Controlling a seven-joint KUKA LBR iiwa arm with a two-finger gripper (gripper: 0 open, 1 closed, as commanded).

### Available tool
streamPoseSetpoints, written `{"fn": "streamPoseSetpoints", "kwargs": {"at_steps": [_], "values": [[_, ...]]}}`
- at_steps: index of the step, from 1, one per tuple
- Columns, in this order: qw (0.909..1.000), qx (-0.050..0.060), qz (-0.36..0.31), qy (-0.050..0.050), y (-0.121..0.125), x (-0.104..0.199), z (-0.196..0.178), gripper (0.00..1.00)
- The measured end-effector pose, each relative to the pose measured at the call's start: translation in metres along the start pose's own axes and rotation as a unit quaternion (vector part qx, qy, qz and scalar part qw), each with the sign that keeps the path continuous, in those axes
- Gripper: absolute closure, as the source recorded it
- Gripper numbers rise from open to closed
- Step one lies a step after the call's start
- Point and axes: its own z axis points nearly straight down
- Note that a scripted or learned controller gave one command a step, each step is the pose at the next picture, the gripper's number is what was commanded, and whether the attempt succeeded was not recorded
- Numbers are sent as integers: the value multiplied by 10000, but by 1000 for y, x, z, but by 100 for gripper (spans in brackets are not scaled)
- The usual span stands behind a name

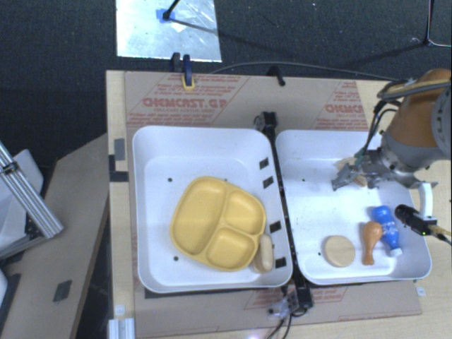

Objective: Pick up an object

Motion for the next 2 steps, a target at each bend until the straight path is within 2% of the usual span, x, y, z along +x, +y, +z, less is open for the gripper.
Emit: {"fn": "streamPoseSetpoints", "kwargs": {"at_steps": [1, 2], "values": [[10000, -25, -4, -8, 1, -1, -13, 100], [10000, -38, -11, -9, 2, 1, -78, 100]]}}
